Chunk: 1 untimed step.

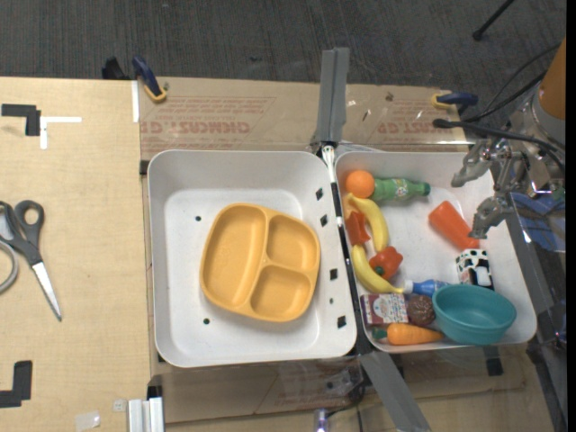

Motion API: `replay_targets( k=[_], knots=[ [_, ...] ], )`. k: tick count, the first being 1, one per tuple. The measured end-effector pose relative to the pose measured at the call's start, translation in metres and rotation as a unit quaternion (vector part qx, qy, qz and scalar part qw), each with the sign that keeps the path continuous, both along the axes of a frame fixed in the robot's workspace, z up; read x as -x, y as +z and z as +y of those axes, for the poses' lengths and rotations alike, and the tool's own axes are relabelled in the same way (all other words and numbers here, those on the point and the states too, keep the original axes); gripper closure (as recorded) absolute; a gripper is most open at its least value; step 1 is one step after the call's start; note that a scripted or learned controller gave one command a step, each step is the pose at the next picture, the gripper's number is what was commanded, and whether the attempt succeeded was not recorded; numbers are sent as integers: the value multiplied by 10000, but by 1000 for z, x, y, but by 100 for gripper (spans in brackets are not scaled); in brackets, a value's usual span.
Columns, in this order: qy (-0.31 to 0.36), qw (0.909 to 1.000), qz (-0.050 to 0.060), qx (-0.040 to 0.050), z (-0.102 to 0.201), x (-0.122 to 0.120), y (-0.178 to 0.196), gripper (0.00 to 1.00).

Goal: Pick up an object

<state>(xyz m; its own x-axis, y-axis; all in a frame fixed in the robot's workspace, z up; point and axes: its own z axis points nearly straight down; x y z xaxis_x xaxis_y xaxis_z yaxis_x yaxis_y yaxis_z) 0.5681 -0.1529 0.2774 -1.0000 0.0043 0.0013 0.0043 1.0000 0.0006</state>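
Pick not begun: metal two-finger gripper [491, 190] hangs released, nothing between its fingers, over right white bin [526, 268], just beside orange plastic block [453, 224] resting untouched.

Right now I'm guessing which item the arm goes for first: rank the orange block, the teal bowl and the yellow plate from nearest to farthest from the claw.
1. Orange block, right bin, just left of the claw.
2. Teal bowl, same bin's near corner.
3. Yellow plate, left bin.
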Motion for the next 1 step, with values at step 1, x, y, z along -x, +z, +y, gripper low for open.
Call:
replay_targets(
  k=[1],
  knots=[
    [1239, 9923, -25, 4, -6, -62, -130, 0]
  ],
)
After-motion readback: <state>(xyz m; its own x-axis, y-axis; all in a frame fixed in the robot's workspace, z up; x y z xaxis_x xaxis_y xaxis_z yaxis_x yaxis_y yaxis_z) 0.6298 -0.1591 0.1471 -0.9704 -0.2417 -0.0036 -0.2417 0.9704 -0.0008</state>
